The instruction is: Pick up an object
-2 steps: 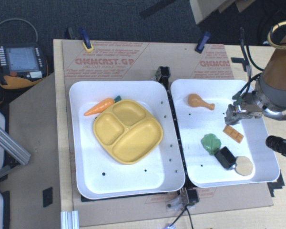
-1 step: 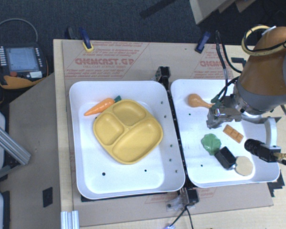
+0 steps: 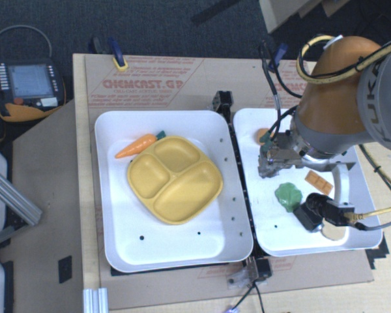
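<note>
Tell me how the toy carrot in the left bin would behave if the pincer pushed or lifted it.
The carrot looks like smooth moulded plastic, so probably stiff, light and a bit slippery. Its tapered round body may roll or pivot when nudged. It lies against the yellow divided plate, which could block a finger on that side.

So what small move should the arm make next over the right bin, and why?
Probably shift the claw toward the green object and lower. The claw hangs above bare floor of the right bin, with the green piece lying apart beside it, clear of the orange block.
</note>
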`<state>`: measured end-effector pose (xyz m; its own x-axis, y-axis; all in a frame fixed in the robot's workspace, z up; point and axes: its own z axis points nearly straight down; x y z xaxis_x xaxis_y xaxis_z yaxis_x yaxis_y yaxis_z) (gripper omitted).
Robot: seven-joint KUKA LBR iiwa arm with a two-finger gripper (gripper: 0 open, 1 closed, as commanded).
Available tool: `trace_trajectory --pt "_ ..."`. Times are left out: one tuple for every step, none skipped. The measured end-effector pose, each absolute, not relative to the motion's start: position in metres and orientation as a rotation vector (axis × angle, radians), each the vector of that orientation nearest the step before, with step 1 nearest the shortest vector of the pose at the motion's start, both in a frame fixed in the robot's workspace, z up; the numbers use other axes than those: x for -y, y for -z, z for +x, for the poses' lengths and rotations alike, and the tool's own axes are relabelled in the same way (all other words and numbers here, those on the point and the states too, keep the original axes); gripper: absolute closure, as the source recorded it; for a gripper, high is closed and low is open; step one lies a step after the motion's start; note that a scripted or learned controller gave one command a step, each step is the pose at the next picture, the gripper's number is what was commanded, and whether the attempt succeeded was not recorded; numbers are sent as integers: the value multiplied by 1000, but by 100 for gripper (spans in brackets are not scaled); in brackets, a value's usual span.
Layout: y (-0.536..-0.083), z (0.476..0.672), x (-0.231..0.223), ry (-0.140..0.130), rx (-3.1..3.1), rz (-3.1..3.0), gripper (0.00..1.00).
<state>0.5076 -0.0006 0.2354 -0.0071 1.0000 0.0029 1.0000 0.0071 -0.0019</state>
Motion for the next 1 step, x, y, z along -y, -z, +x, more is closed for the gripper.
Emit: trace_trajectory --pt "-240 515 -54 3 2229 -2215 100"
